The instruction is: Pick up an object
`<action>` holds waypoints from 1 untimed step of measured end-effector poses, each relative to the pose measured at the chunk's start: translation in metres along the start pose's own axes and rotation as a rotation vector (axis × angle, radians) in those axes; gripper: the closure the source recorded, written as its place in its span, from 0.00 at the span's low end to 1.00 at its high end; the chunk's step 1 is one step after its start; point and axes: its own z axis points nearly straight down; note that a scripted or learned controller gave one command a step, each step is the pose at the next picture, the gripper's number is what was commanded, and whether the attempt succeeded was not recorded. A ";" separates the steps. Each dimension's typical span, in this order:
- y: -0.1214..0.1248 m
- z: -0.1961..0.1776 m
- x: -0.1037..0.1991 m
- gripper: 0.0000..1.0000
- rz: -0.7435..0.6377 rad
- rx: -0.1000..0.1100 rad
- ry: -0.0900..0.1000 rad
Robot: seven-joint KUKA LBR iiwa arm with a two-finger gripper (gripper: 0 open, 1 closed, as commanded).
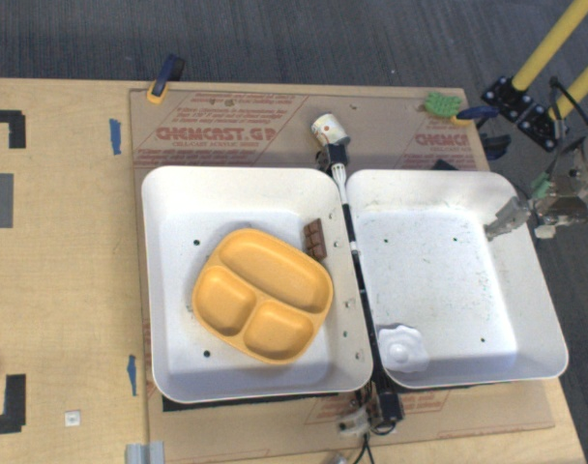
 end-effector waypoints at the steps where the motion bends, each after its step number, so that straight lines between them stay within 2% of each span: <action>1: -0.039 0.077 -0.007 0.00 0.334 -0.018 0.006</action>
